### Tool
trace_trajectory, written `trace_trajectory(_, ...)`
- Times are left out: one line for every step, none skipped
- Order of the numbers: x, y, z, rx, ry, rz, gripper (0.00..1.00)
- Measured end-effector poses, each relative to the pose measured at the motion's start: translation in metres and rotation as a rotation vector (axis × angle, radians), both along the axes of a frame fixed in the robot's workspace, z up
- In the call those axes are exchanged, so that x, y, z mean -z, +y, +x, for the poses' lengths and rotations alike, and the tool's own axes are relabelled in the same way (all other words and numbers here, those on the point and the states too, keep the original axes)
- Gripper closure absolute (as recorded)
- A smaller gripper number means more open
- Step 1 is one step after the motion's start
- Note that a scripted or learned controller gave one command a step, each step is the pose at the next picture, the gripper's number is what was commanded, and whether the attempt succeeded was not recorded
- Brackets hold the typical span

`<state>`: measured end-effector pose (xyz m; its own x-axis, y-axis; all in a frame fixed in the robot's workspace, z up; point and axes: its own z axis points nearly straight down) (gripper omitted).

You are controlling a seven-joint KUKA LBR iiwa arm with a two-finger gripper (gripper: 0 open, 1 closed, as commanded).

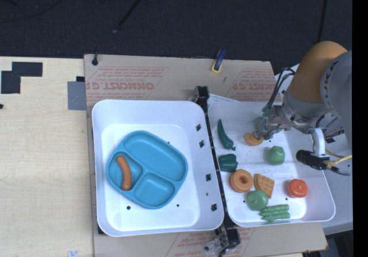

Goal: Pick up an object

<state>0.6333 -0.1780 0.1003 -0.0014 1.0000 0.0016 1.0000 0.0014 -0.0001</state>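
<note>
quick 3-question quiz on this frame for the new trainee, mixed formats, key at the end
1. True or false: the orange sausage lies in the blue divided plate in the left bin.
2. Which item sits nearest the gripper? A) red tomato B) small orange piece C) waffle
3. Fill in: the donut lies in the ____ bin.

Key
1. True; it lies in the plate's left compartment.
2. B; the piece lies just beside the gripper, while the tomato and waffle lie nearer the bin's front edge.
3. Right, beside the waffle.
</note>
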Motion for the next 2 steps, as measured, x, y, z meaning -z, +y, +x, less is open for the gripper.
trace_trajectory(-0.044,0.002,0.005,0.002,-0.003,-0.002,1.00)
trace_trajectory(-0.093,0.006,0.014,0.001,-0.004,-0.002,1.00)
